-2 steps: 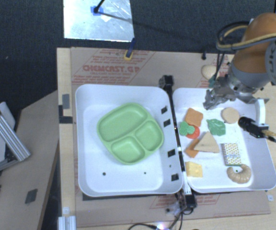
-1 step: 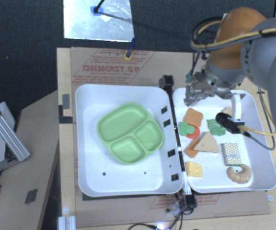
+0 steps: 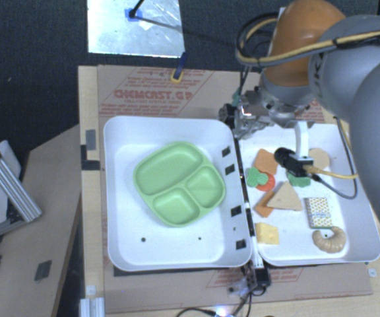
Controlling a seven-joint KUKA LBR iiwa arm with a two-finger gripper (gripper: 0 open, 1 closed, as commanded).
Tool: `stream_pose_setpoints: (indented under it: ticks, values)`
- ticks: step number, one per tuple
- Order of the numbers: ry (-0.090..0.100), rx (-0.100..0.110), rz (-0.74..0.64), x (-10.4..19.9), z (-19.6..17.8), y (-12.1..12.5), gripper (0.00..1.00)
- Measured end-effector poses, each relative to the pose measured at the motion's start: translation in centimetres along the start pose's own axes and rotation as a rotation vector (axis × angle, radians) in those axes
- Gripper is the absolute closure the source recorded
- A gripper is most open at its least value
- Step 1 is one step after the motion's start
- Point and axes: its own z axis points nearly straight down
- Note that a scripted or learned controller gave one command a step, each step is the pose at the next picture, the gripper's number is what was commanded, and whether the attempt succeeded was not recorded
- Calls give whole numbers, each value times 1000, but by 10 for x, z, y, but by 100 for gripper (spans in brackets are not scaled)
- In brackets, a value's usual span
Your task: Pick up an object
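Gripper (image 3: 243, 117) above the far left corner of the right bin (image 3: 356, 226) (whether it is spread or pressed together cannot be told), with the orange slice (image 3: 264, 160) lying near it toward the camera, apart from it, and the tan wedge (image 3: 284, 199) farther on.

1 camera is fixed above the bench (image 3: 55, 177) and looks down at a slant, far edge toward the top. It stands back enough to take in both bins, the view's left bin (image 3: 121, 243) and the right bin (image 3: 358, 233); the arm (image 3: 361, 65) looms large at the right, nearer the lens.
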Motion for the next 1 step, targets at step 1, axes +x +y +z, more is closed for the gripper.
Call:
stream_pose_setpoints:
  ticks: [1]
  values:
    - [-1,1,1,47,10,13,100]
